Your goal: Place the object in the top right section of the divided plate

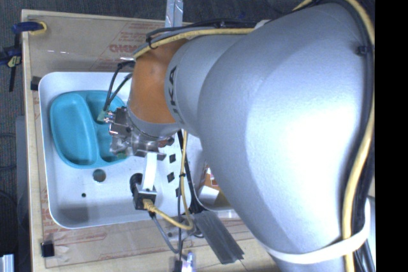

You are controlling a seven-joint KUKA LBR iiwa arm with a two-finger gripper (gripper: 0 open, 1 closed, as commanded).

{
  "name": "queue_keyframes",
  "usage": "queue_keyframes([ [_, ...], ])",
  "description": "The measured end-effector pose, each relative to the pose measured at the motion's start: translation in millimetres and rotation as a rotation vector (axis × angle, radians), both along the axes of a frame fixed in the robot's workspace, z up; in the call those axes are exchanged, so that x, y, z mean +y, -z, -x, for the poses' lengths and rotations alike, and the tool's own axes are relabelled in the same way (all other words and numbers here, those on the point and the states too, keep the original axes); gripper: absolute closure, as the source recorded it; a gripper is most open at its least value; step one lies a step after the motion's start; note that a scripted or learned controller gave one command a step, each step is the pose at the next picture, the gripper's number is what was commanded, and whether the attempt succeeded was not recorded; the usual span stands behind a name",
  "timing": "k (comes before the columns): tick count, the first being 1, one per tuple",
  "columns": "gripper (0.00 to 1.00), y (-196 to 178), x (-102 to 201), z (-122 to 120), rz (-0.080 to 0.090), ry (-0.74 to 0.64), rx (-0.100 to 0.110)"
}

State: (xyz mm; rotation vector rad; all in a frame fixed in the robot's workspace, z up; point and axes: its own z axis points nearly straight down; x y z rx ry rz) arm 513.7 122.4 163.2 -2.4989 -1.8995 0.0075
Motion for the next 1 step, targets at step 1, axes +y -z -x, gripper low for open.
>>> queue_keyframes([
  [1,0.0,-0.2,0.3,-0.1,0.0,0.0,-0.001],
])
